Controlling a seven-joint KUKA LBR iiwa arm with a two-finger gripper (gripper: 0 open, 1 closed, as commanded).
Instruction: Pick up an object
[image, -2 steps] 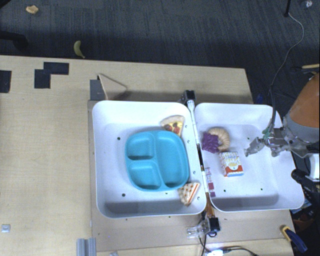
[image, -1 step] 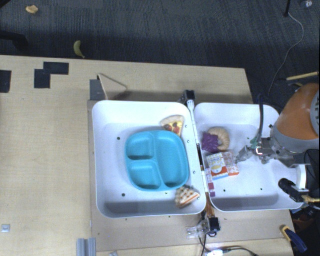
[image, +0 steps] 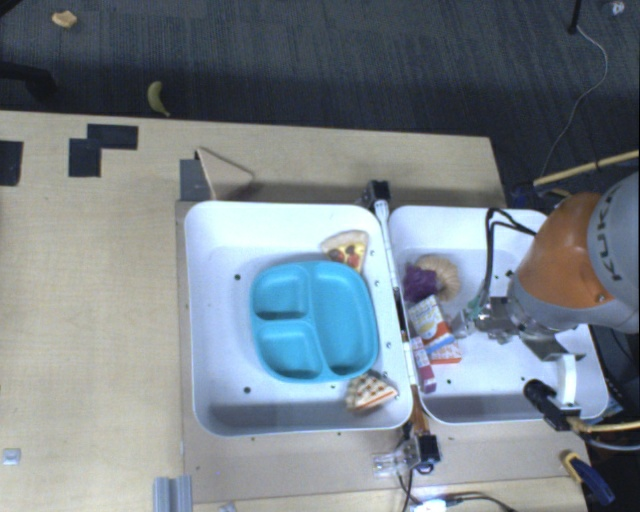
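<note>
- Reaching into the right bin (image: 575, 395) from its far side, my arm (image: 570, 265) hangs low over the bin's middle, the orange band bulking above the wrist.
- My claw (image: 478, 318) sits at the end of that wrist, just beside the heap of small things along the bin's inner wall; how it stands, and whether it has hold of anything, I cannot tell at this slant.
- Nothing shows lifted clear of the bin floor, so I judge the pick as not yet done.
- The candidates all lie on the side of the right bin nearest the divider: a round tan fuzzy thing (image: 438, 272) toward the back, a purple packet (image: 418, 285) touching it, a white labelled bottle (image: 428, 320) just in front of those, and a flat red-and-white packet (image: 440, 350) nearer the front.
- The white labelled bottle is the one closest to my claw, so I take it as the likely target.
- Beyond the divider, the left bin (image: 215, 300) holds a blue divided tray (image: 310, 320) with a pizza slice toy (image: 348, 248) behind it and a sandwich toy (image: 370, 392) in front; those are well apart from me.
- Left to do, as I judge it: settle on one item, close on it, and raise it off the bin floor.
</note>
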